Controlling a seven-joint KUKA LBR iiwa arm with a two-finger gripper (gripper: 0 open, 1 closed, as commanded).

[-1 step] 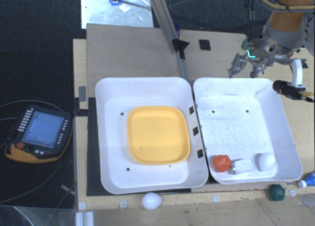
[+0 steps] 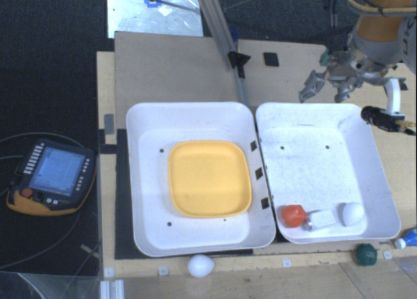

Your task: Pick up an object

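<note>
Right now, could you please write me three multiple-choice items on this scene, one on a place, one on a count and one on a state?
1. Where does the yellow plate lie?
A. in the left bin
B. in the right bin
C. on the floor

2. How many things lie in the right bin?
A. one
B. three
C. six

3. How does the gripper stand?
A. shut on the orange object
B. pressed on the plate
C. open, holding nothing

Answers:
1 A: the plate sits in the middle of the left bin.
2 B: the orange object, a small white piece and a white ball lie along its near edge.
3 C: its fingers are spread with nothing between them, above the right bin's far edge.
</note>
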